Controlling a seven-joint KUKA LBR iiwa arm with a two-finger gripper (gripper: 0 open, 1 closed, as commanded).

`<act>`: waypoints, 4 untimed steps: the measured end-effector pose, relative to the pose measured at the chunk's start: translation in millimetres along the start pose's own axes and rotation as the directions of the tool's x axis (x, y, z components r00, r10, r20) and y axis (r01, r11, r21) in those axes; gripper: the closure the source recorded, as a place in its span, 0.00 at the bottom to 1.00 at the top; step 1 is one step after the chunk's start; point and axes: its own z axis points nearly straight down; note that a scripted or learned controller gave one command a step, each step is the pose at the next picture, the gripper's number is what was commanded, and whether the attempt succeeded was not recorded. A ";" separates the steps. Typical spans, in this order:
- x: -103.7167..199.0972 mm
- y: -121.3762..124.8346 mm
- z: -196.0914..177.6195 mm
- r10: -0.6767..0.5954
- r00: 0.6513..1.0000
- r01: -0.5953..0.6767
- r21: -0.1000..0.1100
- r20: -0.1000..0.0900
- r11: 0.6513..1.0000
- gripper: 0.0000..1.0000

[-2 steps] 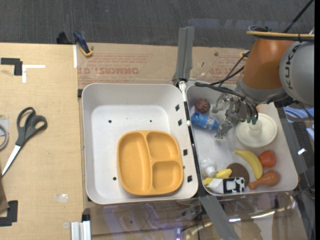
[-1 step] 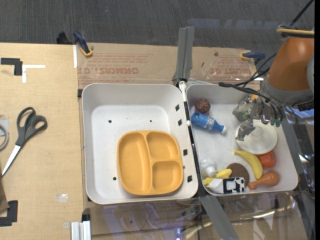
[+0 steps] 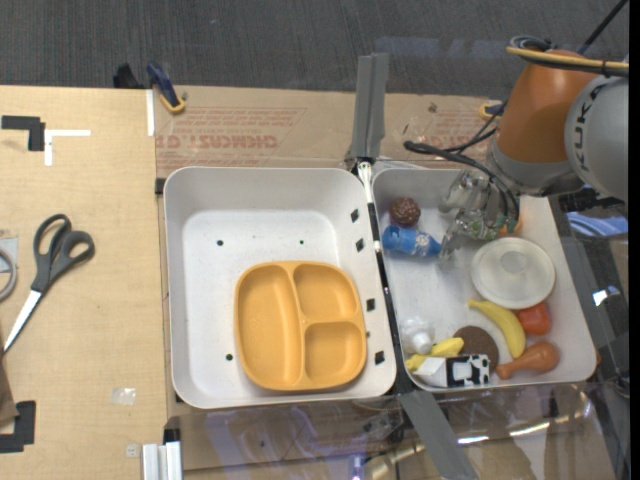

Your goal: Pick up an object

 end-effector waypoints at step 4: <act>111.3 -42.1 -8.1 0.068 0.998 -0.068 0.001 -0.003 0.998 1.00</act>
